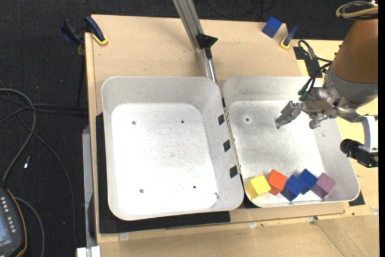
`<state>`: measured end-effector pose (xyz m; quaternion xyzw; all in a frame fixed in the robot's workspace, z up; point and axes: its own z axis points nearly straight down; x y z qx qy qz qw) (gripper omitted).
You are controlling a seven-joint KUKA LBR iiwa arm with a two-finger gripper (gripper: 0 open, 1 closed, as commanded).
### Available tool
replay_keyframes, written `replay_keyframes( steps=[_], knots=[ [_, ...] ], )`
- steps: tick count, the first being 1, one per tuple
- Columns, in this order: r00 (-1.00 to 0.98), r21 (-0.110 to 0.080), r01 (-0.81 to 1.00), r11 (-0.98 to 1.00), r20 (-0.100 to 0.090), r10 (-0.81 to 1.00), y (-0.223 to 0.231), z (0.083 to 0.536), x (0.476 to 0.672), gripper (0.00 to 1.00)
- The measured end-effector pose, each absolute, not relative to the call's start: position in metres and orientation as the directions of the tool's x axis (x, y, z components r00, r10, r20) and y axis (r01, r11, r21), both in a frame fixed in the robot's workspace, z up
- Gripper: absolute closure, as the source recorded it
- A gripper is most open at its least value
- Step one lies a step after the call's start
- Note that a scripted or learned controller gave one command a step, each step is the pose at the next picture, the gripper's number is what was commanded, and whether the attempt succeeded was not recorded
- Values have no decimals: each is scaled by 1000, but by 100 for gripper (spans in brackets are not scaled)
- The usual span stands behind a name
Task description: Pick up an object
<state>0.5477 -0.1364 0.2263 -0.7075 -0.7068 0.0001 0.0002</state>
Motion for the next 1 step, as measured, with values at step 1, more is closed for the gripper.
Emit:
replay_keyframes(
  steps=[1],
  knots=[
    [-3, -9, 1000, 3, 3, 1000, -99, 108, 548, 0]
  ],
)
